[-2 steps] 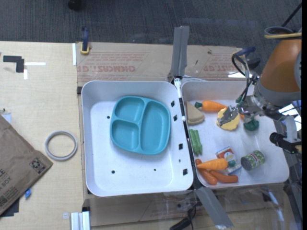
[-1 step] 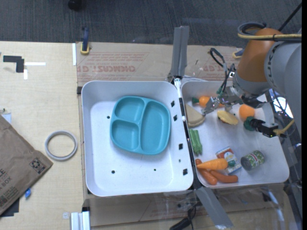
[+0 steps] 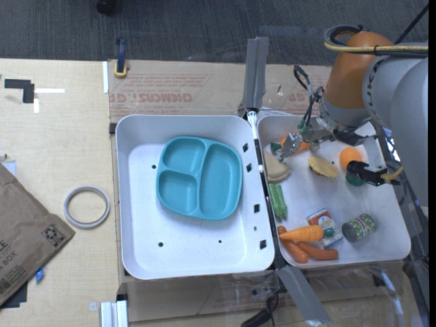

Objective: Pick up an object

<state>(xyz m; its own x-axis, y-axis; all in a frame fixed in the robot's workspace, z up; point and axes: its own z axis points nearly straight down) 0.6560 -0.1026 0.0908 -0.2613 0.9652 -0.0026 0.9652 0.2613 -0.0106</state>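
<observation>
While arm leans over right bin, tool low by bread — finger state unreadable.

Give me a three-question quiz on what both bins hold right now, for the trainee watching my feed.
1. True or false: the teal divided plate lies in the right bin.
2. Which lies nearest the right bin's front wall? A. the carrot B. the orange C. the gripper
3. Fill in: the roll of tape lies outside the bins, on the ___ side of the view.

Key: 1 false, it lies in the left bin. 2 A. 3 left.
</observation>
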